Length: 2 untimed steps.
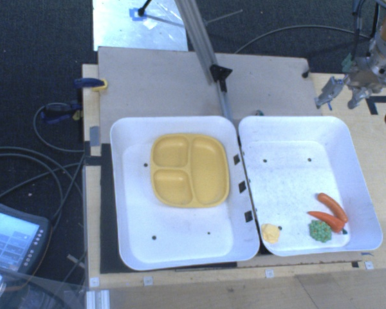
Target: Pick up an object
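Two white bins sit side by side on the tabletop: the left bin (180,250) carries a yellow divided plate (190,170), the right bin (296,134) two orange sausages (329,212), green broccoli (320,230) and a yellow piece (270,233) along its near edge. The jaws (345,96) hang released beyond its far right corner, well apart.

The arm (385,18) gets chopped off by the top-right corner, so just its wrist end shows. Past the worktop's (180,82) left side, a handheld screen unit (9,243) runs off the left edge. The yellow lump (270,233) near the right bin's (289,134) front-left corner is too small to identify.
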### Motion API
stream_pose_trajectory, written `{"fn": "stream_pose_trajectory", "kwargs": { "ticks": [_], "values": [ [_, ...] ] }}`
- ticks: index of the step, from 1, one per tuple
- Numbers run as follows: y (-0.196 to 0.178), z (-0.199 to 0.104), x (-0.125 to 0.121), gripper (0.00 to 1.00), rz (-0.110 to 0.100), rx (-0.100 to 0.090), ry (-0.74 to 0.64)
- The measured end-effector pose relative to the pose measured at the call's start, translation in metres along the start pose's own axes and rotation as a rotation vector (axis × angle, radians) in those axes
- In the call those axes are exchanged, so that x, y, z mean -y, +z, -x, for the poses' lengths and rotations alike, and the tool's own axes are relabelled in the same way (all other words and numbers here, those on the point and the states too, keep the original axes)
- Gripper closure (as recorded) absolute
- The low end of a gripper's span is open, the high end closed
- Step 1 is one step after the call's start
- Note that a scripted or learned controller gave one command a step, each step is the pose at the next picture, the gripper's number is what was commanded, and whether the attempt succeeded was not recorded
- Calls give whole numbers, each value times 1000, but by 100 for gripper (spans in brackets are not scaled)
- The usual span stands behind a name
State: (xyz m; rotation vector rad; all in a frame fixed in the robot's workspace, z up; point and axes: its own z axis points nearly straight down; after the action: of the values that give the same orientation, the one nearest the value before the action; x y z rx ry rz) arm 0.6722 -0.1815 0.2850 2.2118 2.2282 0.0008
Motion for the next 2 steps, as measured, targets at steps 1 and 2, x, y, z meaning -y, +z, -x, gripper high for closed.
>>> {"fn": "stream_pose_trajectory", "kwargs": {
  "ticks": [1,2],
  "values": [
    [0,0,0,0,0,1,-1],
    [49,-10,0,0,-3,-1,-1]
  ]
}}
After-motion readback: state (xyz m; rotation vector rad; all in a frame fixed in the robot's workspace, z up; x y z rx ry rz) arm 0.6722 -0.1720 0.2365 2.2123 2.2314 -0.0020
